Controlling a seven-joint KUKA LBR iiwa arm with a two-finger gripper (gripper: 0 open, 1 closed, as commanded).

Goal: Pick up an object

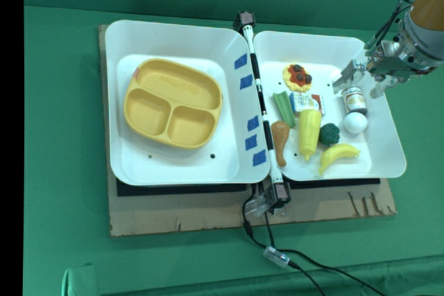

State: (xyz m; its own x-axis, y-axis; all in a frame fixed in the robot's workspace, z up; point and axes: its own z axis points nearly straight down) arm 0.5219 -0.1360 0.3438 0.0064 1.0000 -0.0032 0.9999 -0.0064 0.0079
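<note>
Nearest to the camera, a bundle of black cables (pixel 291 261) is running off the front of the cardboard base (pixel 208 218) that is carrying both bins, probably feeding the small device clamped at the divider between them.

In the right bin (pixel 388 163), the toy foods are lying close together near its middle and front, so there are several possible things to pick up. At the front a banana (pixel 338 156) is lying, and just behind it a yellow squeeze bottle (pixel 309 133) is resting on its side, with a chicken drumstick (pixel 279 139) to its left and a piece of broccoli (pixel 329 134) to its right. A white egg (pixel 355 122) is sitting just beside the broccoli, and a small jar (pixel 354 100) is standing upright just behind the egg. Further back are a green vegetable stick (pixel 284 108), a small carton (pixel 306 103) and a little pizza (pixel 297 77).

The left bin (pixel 125 170) is holding a yellow divided plate (pixel 173 102), lying flat in its middle.

The gripper (pixel 365 78) is hanging over the far right part of the right bin, just above the jar. Its two fingers are spread apart and nothing is between them. I judge that the jar is the likely target, because it is standing free from its neighbours and directly under the fingers, but no grasp is made yet.
</note>
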